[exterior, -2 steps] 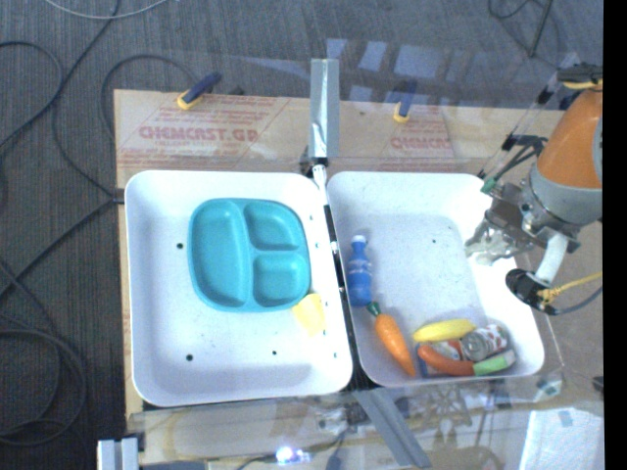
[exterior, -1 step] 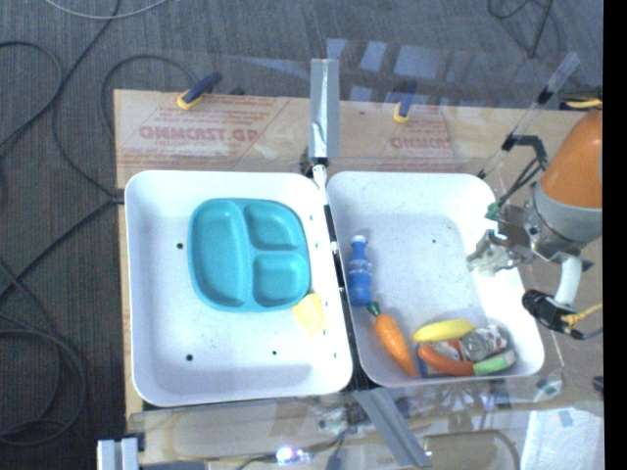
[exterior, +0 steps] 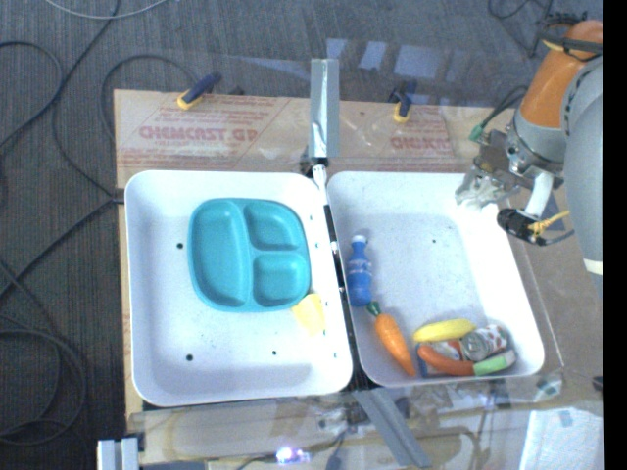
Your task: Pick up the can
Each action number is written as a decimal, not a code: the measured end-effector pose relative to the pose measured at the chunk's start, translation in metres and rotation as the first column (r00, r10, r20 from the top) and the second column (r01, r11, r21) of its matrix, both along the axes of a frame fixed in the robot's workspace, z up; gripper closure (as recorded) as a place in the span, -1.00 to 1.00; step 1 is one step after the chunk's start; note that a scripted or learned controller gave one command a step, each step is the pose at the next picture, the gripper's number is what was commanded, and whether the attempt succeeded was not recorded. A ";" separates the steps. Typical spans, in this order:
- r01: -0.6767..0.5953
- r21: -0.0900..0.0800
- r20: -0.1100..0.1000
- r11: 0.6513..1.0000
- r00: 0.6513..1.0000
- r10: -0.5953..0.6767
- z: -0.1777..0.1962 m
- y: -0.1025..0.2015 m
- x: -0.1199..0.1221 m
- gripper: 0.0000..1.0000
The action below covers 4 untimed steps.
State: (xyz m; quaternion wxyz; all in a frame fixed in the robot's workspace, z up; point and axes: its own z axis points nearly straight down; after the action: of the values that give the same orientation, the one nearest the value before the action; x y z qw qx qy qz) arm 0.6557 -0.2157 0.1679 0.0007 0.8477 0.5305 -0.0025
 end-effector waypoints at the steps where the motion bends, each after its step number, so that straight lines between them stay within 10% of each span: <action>1: -0.270 0.000 0.000 0.963 0.963 0.270 0.044 0.001 0.010 1.00; 2: -0.296 0.004 0.000 0.955 0.955 0.296 -0.008 0.001 -0.065 1.00; 4: 0.112 0.001 0.000 0.994 0.994 -0.112 -0.003 0.000 0.012 1.00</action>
State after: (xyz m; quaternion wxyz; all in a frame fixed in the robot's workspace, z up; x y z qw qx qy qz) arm 0.6679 -0.2156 0.1646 0.0002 0.8762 0.4820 -0.0020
